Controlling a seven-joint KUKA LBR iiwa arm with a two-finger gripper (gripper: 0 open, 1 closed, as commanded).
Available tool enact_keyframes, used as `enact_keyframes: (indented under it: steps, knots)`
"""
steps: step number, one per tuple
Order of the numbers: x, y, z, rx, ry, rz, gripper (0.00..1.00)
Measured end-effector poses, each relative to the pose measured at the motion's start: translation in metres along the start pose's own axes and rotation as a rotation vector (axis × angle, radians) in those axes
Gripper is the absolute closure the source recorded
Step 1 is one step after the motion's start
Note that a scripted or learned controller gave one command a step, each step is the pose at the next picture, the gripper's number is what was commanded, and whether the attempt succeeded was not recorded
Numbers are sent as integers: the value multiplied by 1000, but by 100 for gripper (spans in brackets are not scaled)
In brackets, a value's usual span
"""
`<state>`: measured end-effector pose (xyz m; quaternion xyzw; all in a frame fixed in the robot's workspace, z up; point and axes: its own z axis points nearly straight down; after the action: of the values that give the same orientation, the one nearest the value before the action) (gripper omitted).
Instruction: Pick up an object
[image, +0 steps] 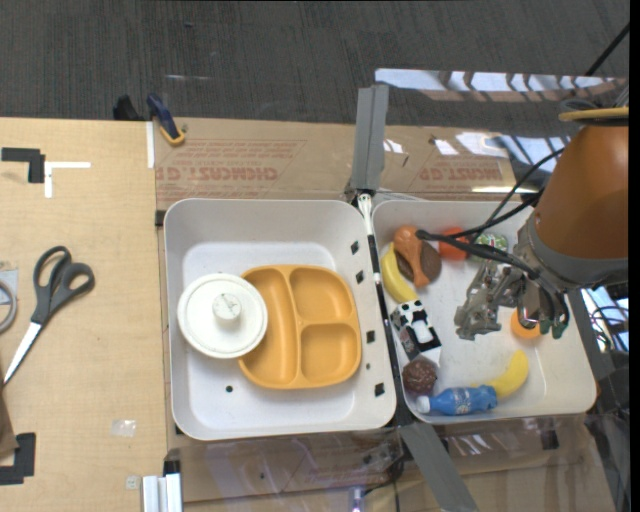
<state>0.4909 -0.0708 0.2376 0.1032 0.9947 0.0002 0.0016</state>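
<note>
I see the arm (590, 190) reaching in from the right, its orange band filling the upper right corner above the right bin (575, 395); the hand (485, 312) hangs over the middle of that bin, a grey metal cluster with black cables trailing up to the wrist; I cannot tell from here whether it is wide or narrow, and I see nothing gripped in it.

The things I could pick lie scattered in the right bin; a yellow banana (396, 276) rests against the left wall, with a brown and orange toy (418, 252) touching it at the top; a small red-orange piece (455, 245) sits just beside that toy; a black and white block (414, 327) lies below the banana near the left wall; a dark brown ball (419, 375) sits near the front left corner, just above a blue bottle (463, 400) lying on its side along the front wall; a second yellow banana (514, 372) curves up from the bottle's right end; an orange ball (525, 321) sits just right of the hand, partly hidden by it.

The left bin (190, 400) holds a yellow divided plate (305, 325) with a white round lid (223, 315) overlapping its left edge.

On the wooden surface (80, 400) to the left lie scissors (45, 300) with black handles; a blue clamp (165, 118) sits at the far edge.
</note>
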Motion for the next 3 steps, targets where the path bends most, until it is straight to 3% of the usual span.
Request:
enact_keyframes:
  steps: [1,2,3]
  knots:
    - [0,-38,145,0,0,-83,100]
    - [-39,14,46,1,1,152,100]
    - [-70,-45,-106,1,-2,-212,100]
